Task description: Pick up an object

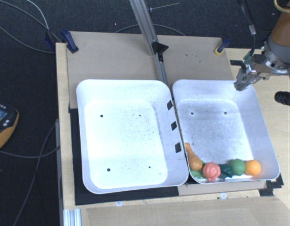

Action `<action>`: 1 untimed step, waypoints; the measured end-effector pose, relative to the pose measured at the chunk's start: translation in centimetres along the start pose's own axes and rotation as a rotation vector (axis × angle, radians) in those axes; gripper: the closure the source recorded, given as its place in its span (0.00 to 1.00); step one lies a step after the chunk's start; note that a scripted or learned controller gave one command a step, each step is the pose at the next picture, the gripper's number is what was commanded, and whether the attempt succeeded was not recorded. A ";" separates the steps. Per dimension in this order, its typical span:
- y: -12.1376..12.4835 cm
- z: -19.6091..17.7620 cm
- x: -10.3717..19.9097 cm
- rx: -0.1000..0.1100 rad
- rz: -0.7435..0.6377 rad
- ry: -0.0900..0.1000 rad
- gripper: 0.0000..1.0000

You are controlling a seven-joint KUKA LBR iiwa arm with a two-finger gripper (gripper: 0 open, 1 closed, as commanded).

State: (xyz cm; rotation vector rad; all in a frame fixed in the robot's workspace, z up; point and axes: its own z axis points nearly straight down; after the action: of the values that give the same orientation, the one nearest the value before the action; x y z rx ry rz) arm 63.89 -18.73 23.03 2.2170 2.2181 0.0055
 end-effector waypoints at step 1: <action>0.1 -2.3 0.0 0.003 0.000 0.001 1.00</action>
State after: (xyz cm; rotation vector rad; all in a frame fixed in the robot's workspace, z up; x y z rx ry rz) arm 63.94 -18.73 25.30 2.2195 2.2200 0.0027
